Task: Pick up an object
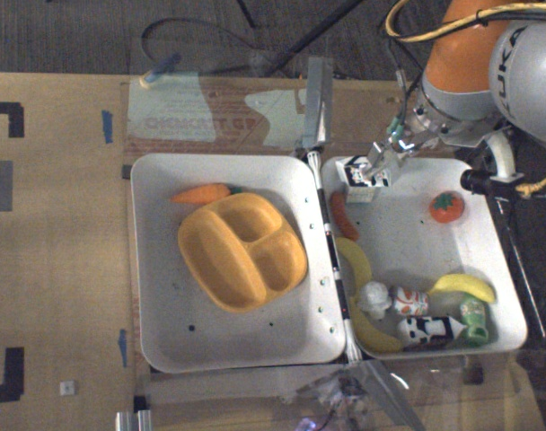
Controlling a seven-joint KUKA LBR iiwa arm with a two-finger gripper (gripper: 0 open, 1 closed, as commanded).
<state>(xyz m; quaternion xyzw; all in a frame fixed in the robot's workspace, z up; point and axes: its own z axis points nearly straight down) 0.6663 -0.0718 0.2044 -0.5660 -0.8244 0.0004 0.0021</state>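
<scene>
One fixed overhead camera, slanted down, both bins (156, 241) visible

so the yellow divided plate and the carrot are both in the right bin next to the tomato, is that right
Not quite. The camera view shows the yellow divided plate and the carrot in the left bin, not the right one. The tomato sits in the right bin, away from them.

Evenly lit — soft, slightly blurry.
</scene>
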